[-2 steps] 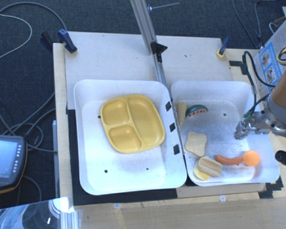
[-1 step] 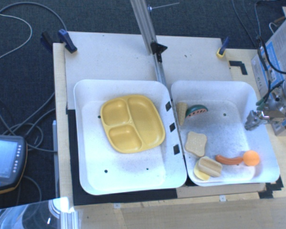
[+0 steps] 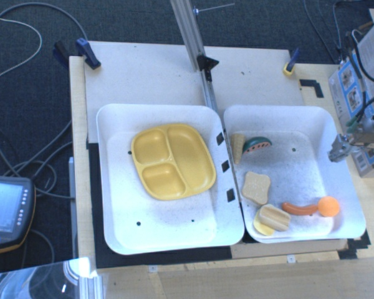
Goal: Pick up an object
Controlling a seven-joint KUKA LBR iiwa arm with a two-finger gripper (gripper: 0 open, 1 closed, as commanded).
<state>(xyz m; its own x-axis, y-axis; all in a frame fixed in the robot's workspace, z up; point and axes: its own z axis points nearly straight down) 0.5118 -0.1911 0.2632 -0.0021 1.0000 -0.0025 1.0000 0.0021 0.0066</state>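
The right bin holds several toy foods. A watermelon slice lies at its back left beside a pale yellow wedge against the left wall. A tan bread slice and a small bun sit toward the front left. An orange carrot lies at the front right. The left bin carries a yellow divided plate. My gripper hangs at the right bin's right rim, apart from all the objects, with nothing seen in it.
A slanted metal pole comes down to the gap between the bins. Clamps grip the board's back corners. A screen pendant and cables lie on the floor at the left. Boxes and wires crowd the right edge.
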